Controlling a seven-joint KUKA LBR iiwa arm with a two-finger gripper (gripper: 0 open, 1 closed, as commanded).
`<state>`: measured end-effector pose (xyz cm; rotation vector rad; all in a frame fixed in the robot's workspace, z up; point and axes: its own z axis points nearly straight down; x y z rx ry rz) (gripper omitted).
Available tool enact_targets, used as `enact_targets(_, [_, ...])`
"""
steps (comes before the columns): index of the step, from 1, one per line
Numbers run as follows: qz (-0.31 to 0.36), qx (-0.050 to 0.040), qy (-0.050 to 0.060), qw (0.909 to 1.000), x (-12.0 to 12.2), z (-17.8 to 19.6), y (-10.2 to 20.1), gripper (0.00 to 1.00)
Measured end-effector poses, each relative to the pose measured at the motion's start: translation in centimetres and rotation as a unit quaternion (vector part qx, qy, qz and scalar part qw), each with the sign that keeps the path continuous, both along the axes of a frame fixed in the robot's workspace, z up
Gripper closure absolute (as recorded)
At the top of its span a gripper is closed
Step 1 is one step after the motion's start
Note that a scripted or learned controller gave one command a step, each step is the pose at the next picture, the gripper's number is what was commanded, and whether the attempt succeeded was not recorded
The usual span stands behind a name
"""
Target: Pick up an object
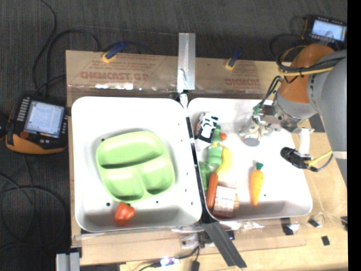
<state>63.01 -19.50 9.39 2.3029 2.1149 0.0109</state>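
Left of the toy carrot [256, 186] a hot dog [212, 189] and green bottle [214, 154] crowd the divider. The carrot lies apart: probably light, rigid, slick plastic; grip mid-body. Up-right of it, the gripper [251, 130] hovers, its opening indiscernible.

A tray [135, 164] is lying in the left bin [84, 208], with a pepper [124, 212] just in front of it. Right of the tray, in the right bin [282, 199], a carrot [256, 183] is lying apart from toys clustered along the divider.

Robotics lab: teach pendant [40, 124], cabled bench [141, 75], bins [90, 117].
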Motion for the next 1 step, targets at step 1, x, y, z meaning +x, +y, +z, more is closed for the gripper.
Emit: enact_targets(1, [0.033, 0.0019, 0.008, 0.9994, 2.89, 11.07, 3.91, 1.00])
